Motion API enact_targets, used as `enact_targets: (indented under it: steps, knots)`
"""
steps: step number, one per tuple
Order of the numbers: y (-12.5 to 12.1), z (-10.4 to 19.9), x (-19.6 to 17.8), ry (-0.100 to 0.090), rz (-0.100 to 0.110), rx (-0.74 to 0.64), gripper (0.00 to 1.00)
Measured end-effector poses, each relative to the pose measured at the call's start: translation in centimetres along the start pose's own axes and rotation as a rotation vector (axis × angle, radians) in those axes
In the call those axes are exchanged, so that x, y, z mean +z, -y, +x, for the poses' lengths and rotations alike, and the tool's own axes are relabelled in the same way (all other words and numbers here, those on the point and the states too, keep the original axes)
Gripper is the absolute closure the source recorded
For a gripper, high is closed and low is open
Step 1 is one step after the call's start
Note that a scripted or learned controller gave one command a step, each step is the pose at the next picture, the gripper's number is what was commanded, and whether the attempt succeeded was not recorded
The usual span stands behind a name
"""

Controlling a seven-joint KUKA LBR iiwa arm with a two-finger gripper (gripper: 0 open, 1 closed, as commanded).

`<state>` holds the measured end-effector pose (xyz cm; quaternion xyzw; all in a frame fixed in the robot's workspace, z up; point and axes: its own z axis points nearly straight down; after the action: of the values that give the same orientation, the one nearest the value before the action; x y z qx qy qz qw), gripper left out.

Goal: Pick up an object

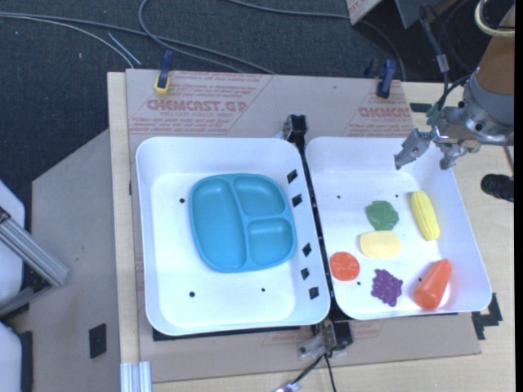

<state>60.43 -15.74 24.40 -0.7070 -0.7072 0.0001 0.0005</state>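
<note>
Two shallow white bins are set side by side on a bench sheeted in cardboard, and the scene is taken from left to right. The left bin (155,219) is occupied by a blue divided tray (242,221) laid flat near its middle, presumably as a place where picked things could be sorted. On the cardboard (204,96) beyond the bins' far edges, red lettering is printed; "CHEMCAST GP" can be read, while the smaller lines under it are too fine to make out. The sheet is pinned at its far edge by two blue clamps. The right bin (343,162) holds the candidates for picking, gathered toward its near edge: a red-orange tomato slice (344,265), a purple grape bunch (386,287), a yellow lump (380,243), a green piece (382,215), a corn cob (424,215) and an orange carrot (433,284) at the near right corner. All lie apart enough for a finger to pass beside them. Above the far right corner the gripper (427,155) is held with its fingers spread and nothing between them, so no object is yet taken.
</note>
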Motion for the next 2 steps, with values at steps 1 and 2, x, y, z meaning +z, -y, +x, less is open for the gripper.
enact_targets:
  steps: [1,2]
  knots:
    - [0.6,0.5,6.0,-0.002,0.005,0.0,0.0]
    - [0.4,-0.1,12.1,-0.002,0.006,0.0,0.0]
